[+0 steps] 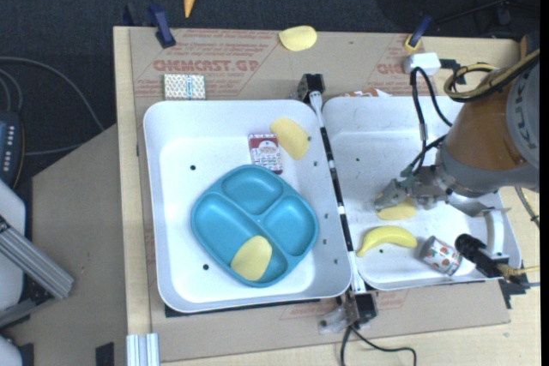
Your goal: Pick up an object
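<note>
Pincer (pixel 396 200) over small yellow piece (pixel 397 211), long axis left-right.

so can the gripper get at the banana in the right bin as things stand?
Probably yes. The banana lies in the open on the right bin's floor, just below the gripper, nothing on top; the small can sits beside it, apart.

- We are reaching in from the right, our gripper (pixel 396 200) sitting low in the right bin (pixel 377 129) over a small yellow piece (pixel 396 212).
- A banana (pixel 386 239) is lying just below it, with a small can (pixel 441 255) to its right.
- In the left bin (pixel 171 150), a blue divided plate (pixel 253 219) is carrying a yellow item (pixel 252 258); a red-and-white packet (pixel 265 153) and a yellow chip (pixel 291 137) are lying above it.
</note>
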Robot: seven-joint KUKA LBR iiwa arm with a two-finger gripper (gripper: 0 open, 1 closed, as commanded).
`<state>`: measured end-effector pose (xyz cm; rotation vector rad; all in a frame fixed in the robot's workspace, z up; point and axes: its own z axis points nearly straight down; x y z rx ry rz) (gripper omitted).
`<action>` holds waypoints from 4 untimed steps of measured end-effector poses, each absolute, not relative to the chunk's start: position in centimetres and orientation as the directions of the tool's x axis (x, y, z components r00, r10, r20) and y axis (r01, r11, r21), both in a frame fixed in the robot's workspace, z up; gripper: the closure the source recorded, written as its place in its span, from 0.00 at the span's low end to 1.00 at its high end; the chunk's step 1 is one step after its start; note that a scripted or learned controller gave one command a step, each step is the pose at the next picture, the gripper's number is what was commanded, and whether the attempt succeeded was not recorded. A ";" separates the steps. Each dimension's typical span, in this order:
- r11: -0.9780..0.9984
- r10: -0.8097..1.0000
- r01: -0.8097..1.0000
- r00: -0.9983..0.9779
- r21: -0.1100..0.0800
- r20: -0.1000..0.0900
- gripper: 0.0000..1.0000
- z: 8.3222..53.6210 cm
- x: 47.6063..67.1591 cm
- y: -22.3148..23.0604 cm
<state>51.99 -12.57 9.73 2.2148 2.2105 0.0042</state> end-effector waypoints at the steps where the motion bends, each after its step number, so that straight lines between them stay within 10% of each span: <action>1: -0.002 1.000 1.000 0.002 0.013 -0.008 1.00 10.7 52.0 -12.6; 2: -0.002 1.000 1.000 0.002 0.012 -0.007 0.00 10.7 52.0 -12.6; 3: 0.000 1.000 1.000 0.000 -0.002 0.001 0.00 8.4 49.6 -10.3; 4: 0.001 1.000 1.000 -0.001 0.001 -0.001 0.00 8.5 57.9 -13.0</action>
